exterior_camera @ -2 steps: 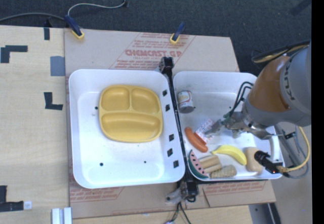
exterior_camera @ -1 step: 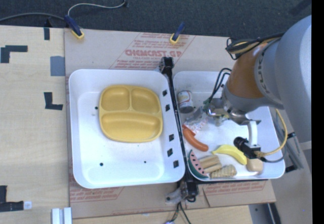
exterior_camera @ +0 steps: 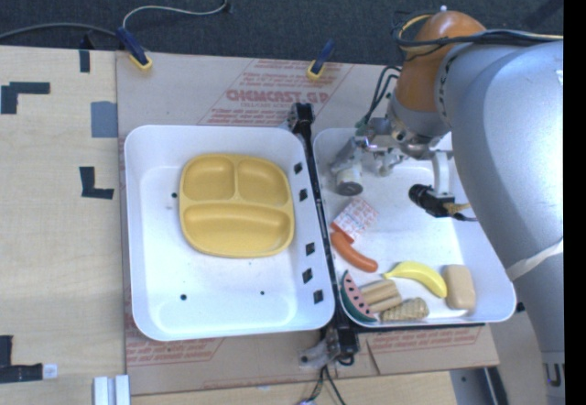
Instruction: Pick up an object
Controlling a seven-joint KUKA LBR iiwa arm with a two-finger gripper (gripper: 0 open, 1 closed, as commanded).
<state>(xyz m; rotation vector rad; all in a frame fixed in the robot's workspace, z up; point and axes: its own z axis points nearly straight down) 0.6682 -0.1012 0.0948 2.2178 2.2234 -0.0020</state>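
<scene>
Gripper (exterior_camera: 352,176) in right bin (exterior_camera: 494,307), grip state unclear; banana (exterior_camera: 418,276) lies left-right, ends down.

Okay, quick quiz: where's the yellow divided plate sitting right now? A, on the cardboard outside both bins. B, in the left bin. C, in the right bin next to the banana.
B: the plate lies flat in the left bin, while the banana is in the right bin.

Bright, even light; slightly soft focus
</scene>
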